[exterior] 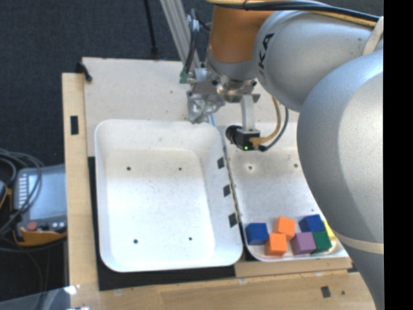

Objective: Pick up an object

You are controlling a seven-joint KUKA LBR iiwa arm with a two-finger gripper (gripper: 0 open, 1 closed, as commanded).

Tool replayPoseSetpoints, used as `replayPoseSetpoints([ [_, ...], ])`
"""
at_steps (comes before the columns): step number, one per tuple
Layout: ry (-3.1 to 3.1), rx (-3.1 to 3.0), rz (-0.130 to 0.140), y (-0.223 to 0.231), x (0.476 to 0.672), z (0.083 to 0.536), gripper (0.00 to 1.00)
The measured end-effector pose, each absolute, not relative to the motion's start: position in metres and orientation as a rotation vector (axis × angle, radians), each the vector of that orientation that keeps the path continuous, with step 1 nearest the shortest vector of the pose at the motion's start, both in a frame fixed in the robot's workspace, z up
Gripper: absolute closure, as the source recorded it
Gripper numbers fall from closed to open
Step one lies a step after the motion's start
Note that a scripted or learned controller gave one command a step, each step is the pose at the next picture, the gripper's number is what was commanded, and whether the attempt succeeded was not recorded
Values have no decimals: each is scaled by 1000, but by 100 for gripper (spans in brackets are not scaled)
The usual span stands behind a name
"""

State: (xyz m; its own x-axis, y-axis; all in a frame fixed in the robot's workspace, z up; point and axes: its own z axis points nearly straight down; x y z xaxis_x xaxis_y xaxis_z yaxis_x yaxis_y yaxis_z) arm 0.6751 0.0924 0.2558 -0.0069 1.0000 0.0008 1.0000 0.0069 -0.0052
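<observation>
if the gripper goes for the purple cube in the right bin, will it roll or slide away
The purple cube looks flat-faced, so probably won't roll. It sits packed among other blocks near the right bin's front rim, so a nudge would likely shove neighbours. It seems small, probably light.

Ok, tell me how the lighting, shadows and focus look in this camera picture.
Camera view: soft, even light on the two white bins, no hard glare; faint shading along the left bin's inner walls. The grey arm up close looks big and slightly soft. The coloured blocks read clearly, though their edges are a bit fuzzy. The dark floor lacks detail. The gripper is small and murky.
</observation>
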Motion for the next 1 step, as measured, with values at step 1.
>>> replayPoseSetpoints([
  [1,-2222,-2216,5,89,675,256,0],
])
